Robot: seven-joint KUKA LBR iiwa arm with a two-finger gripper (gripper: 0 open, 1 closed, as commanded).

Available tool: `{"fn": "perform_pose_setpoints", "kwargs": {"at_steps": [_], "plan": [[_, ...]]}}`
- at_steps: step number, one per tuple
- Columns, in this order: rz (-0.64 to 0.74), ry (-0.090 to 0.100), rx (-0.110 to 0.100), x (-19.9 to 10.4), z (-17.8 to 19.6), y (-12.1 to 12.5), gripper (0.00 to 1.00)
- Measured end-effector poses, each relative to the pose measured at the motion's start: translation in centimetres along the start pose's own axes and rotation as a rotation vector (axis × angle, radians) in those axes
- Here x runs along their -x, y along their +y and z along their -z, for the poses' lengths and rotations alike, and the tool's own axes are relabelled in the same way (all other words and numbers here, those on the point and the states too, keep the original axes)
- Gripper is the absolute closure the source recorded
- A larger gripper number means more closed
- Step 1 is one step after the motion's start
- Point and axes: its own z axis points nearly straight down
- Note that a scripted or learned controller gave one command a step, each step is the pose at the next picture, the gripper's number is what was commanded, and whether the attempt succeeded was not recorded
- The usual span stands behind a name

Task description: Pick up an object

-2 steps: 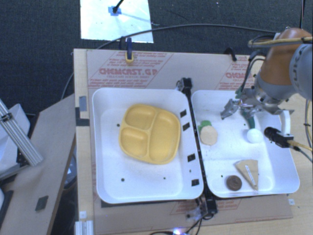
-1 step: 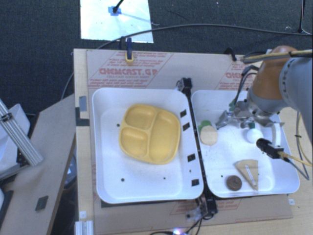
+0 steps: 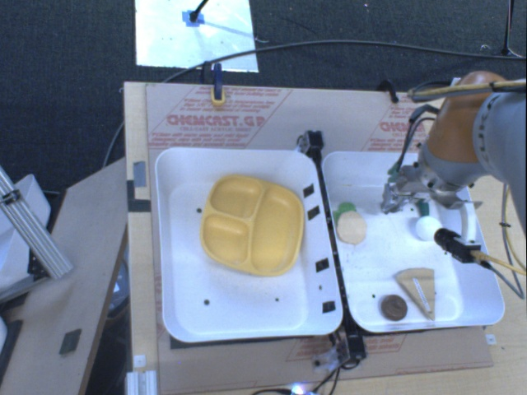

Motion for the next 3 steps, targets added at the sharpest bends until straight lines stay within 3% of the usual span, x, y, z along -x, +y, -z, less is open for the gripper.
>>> {"fn": "perform_pose_setpoints", "kwargs": {"at_steps": [2,3], "plan": [[0.002,-0.002,0.008,0.7,9.5,-0.2,1.00],[0.008,0.001,0.002,-4.7,10.6,-1.1,1.00]]}}
